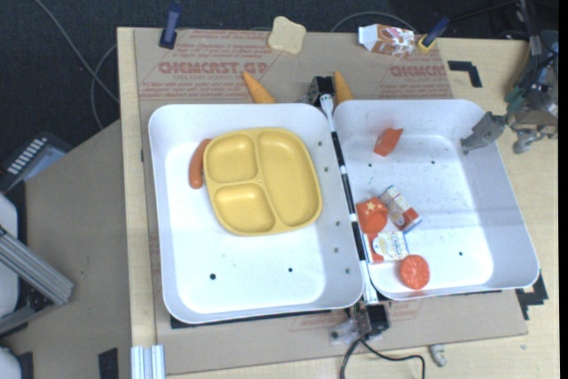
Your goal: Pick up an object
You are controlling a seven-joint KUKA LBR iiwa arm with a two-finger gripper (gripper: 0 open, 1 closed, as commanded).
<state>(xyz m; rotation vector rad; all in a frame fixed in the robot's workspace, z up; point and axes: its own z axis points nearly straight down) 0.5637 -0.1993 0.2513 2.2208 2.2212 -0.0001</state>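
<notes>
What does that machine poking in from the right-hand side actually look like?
It is a cluster of grey metal parts with dark joints and thin cables running around it. At its tip sits a small grey pincer with short, blunt fingers, above the right shallow white plastic bin. No markings are readable.

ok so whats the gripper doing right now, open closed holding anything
Gripper: at the right bin's far right rim, nothing visible between its fingers; whether it is open or closed cannot be told.

The bench [89, 217] bears two white bins [257, 293] side by side, bread slice [287, 34], two carrots [257, 88].
</notes>
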